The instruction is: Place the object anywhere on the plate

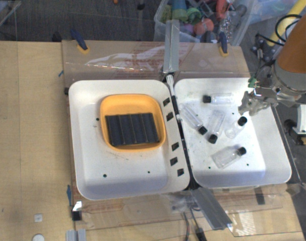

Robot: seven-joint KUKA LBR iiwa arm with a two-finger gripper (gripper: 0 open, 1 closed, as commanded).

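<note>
- The left shallow white plastic bin [88,169] holds a rounded-square orange plate [132,120], and a dark ribbed rectangular object [132,129] lies flat on the plate's floor.
- The right shallow white plastic bin [273,159] holds several small clear plastic vials with black caps, scattered loosely over its floor.
- One clear vial [216,99] lies near the far wall of the right bin, with its black cap pointing left.
- A second clear vial [194,121] lies at a slant near the divider between the bins, its cap toward the near side.
- A third clear vial [215,127] lies beside it, toward the middle of the bin.
- A fourth clear vial [236,127] lies just below the gripper, with its black cap at the upper right end.
- A fifth, larger clear vial [228,155] lies nearest the front of the bin, cap toward the right.
- The grey metal two-finger gripper [249,106] hangs over the far right part of the right bin, with the grey and orange arm [296,54] reaching in from the right.
- No vial shows between the fingers; the fourth vial's cap lies just beside the fingertips, and the other vials lie apart to the left and front.
- Whether the jaws are spread or closed cannot be told from this view.
- A clear tub of coloured toys [203,6] stands behind the bins.
</note>
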